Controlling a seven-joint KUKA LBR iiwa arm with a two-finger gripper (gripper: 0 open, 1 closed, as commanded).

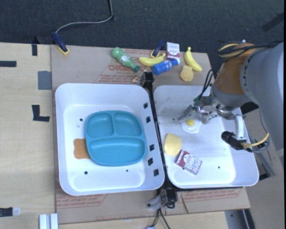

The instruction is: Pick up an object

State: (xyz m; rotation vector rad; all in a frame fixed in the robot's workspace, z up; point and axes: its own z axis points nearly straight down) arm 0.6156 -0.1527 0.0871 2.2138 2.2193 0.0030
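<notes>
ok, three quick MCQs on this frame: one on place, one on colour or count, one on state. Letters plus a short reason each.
1. Where does the divided plate lie?
A. in the left bin
B. in the right bin
C. on the cardboard behind the bins

2. What colour is the divided plate?
A. red
B. blue
C. green

3. How does the hand stand to the fried egg toy?
A. lifting it high above the bench
B. low in the right bin, right by it
C. parked over the left bin

Key:
1 A: the divided plate rests on the floor of the left bin.
2 B: its whole surface is light blue.
3 B: the hand sits low inside the right bin, just above the fried egg toy, which lies on the bin floor.
</notes>
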